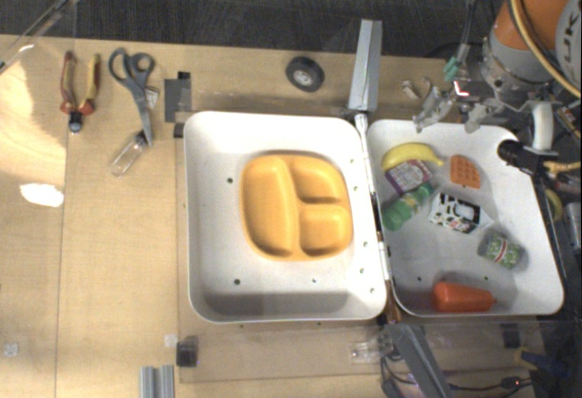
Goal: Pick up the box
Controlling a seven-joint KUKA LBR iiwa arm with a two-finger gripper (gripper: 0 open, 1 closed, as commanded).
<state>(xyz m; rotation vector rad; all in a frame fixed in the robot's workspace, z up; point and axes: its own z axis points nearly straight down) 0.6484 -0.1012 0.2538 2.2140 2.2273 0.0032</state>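
The box (455, 213) is a small white carton with black print. It lies flat near the middle of the right bin (536, 296). My gripper (449, 113) hangs over the bin's far rim, above and behind the banana (411, 154), well away from the box. Its two fingers stand apart, open, with nothing between them. The grey arm with its orange band enters from the top right corner.
Around the box lie a purple packet (408, 175), a green bottle (400, 207), an orange waffle-like piece (465, 172), a green can (501, 250) and an orange vegetable (463, 297). The left bin (209, 205) holds a yellow divided plate (296, 205). Scissors (136, 83), pliers (77, 87) and a tape roll (305, 73) lie on the bench.
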